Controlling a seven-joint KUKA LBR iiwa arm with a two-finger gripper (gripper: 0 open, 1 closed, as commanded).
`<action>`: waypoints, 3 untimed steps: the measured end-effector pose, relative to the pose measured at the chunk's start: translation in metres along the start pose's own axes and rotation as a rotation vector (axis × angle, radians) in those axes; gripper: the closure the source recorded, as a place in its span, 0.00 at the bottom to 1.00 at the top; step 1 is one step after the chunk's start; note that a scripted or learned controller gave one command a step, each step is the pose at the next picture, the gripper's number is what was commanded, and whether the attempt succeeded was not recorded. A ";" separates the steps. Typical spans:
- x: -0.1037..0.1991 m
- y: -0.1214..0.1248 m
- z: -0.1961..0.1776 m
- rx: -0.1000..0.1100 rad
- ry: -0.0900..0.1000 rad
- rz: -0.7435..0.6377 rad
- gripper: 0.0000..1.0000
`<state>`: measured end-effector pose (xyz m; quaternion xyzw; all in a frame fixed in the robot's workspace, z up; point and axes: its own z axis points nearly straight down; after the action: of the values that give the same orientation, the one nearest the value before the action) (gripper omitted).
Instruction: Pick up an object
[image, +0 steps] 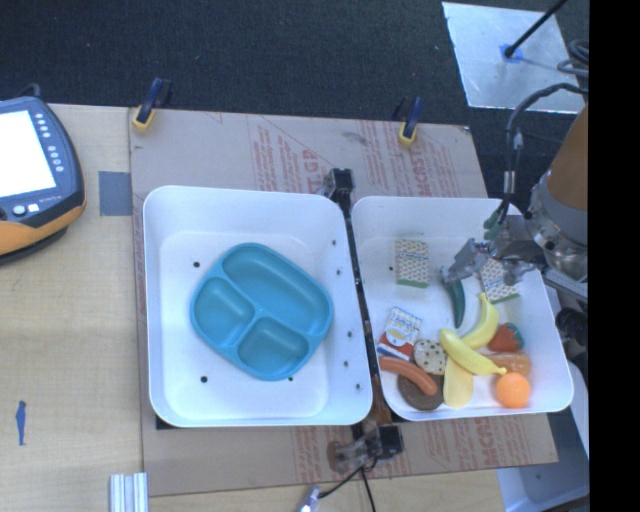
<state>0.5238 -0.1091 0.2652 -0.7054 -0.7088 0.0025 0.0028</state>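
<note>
wooden bench (70, 330), cardboard-lined, two white bins (165, 300); blue tray (262, 311) at 9 o'clock, gripper (480, 262) at 3 o'clock, grip state unreadable.

One fixed camera looks down at a slant over both bins (160, 300).

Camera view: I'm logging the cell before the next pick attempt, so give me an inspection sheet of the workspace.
Surface: wooden bench with a cardboard sheet clamped at the far edge.
Job's things: right bin holds a banana, an orange, a sausage, a cookie, small packets and a green item.
Clutter: blue divided plate in the left bin.
Grippers: gripper low over the right bin's far side; grip cannot be judged.
Cables: one cable at the near edge.
Surroundings: teach pendant at far left.
</note>
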 end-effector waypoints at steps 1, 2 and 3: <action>-0.059 0.036 0.101 0.001 -0.001 -0.001 0.00; -0.087 0.073 0.176 0.000 0.002 -0.003 0.00; -0.089 0.073 0.168 0.005 0.000 -0.006 1.00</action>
<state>0.5955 -0.1979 0.0967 -0.7033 -0.7109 0.0042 0.0046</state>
